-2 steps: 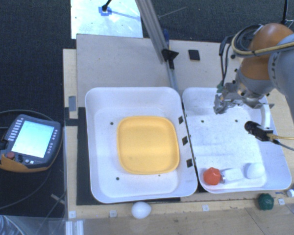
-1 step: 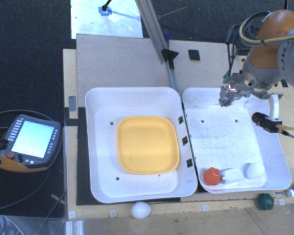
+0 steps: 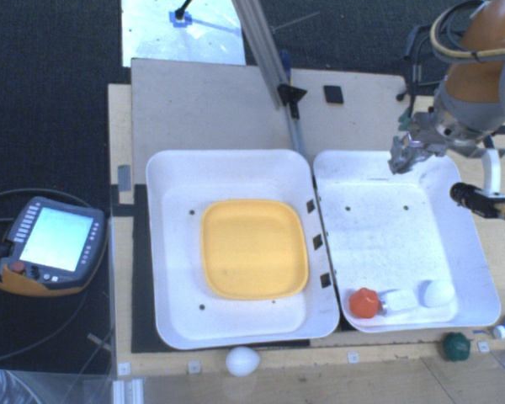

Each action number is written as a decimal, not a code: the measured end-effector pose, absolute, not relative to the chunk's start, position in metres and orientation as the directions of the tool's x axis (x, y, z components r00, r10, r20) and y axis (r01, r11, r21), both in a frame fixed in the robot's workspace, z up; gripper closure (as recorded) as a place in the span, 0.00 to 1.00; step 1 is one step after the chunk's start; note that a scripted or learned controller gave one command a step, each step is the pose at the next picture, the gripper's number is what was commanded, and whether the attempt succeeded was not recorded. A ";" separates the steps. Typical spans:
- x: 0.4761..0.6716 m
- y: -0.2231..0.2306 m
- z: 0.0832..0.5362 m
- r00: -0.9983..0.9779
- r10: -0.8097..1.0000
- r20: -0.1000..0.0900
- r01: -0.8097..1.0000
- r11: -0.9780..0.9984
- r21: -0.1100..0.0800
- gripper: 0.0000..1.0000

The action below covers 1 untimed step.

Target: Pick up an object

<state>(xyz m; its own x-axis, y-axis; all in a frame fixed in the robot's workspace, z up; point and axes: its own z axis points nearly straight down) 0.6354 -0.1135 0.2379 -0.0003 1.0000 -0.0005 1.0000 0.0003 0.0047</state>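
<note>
In the right bin, along its near wall, lie an orange-red ball, a small white block and a white egg-shaped object. My gripper hangs over the far edge of that bin, well away from those three things. Nothing shows between its fingers. A yellow square plate lies in the left bin.
A white egg and a dark green ball rest on the bench in front of the bins. A teach pendant sits at the left. A slanted metal pole crosses behind the bins.
</note>
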 end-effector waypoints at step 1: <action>0.636 -0.114 0.273 -0.001 1.000 0.000 1.000 0.001 0.004 1.00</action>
<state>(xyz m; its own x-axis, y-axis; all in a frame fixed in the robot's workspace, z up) 0.6361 -0.1135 0.2728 -0.0007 1.0000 -0.0003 1.0000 0.0007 0.0039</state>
